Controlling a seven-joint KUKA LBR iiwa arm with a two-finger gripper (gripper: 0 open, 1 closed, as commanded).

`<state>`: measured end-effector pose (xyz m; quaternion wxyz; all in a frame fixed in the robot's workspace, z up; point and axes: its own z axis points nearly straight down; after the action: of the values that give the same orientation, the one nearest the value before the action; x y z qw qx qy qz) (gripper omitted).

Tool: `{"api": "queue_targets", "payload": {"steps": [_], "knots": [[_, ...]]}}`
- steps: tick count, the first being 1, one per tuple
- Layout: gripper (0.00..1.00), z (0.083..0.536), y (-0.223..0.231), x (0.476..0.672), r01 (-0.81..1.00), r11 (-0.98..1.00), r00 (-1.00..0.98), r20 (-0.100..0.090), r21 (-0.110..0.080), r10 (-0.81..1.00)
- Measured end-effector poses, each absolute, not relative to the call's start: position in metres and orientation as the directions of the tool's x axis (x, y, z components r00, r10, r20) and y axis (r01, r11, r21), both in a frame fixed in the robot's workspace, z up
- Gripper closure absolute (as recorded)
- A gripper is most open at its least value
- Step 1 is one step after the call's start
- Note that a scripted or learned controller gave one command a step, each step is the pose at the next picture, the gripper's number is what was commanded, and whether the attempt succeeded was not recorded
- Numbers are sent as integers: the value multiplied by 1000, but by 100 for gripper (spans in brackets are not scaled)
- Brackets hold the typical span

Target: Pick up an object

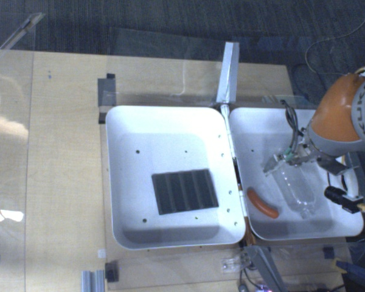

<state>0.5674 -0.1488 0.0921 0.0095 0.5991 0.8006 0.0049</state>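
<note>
The jaws (286, 158) hang over the right bin (255, 123), and whether they are open or shut cannot be told, nor anything seen between them. The nearest thing is a clear plastic bottle (297, 192) lying just below and slightly right of them in the camera view, its long axis running up-left to down-right, while a small orange-red sausage-shaped piece (263, 203) lies further down-left, slanted the same way. The left bin (118, 163) holds 1 dark ribbed rectangular block (185, 191), well apart across the dividing rims

Glossy orange sausage (263, 203), clear plastic bottle (297, 190), smooth white bins (170, 126).
</note>
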Motion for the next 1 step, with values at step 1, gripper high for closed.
{"api": "queue_targets", "payload": {"steps": [1], "knots": [[0,91,-113,625,974,224,-224,-5,16,975]]}}
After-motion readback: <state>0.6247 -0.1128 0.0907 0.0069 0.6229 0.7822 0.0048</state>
